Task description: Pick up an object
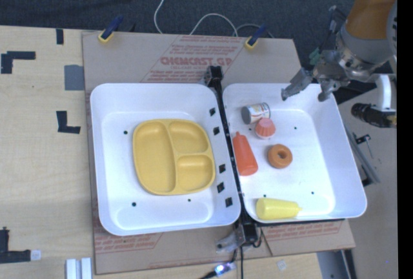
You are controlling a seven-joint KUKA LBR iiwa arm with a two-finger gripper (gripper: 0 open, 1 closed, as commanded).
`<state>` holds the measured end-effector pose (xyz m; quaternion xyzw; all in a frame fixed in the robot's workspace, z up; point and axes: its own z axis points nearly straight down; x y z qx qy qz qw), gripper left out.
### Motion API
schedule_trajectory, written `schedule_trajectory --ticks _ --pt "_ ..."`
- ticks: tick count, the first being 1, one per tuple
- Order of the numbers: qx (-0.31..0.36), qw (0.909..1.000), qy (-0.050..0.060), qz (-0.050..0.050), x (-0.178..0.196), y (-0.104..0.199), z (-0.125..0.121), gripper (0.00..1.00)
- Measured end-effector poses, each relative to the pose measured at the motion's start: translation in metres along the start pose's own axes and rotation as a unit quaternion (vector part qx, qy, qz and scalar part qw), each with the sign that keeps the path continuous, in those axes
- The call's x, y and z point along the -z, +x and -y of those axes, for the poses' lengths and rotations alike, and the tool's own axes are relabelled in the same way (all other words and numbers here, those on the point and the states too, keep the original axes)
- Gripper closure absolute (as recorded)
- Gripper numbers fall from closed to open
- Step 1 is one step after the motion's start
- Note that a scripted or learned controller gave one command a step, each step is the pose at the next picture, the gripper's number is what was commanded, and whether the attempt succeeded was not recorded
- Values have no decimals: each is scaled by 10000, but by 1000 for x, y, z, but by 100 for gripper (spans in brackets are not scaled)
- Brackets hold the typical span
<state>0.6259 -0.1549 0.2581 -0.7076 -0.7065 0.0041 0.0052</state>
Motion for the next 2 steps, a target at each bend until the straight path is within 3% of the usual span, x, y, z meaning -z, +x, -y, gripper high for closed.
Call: schedule_trajectory --ticks 1,2 --pt "14 10000 -58 10 7 0 -2 0" --pt "11 10000 -28 7 -58 0 1 0"
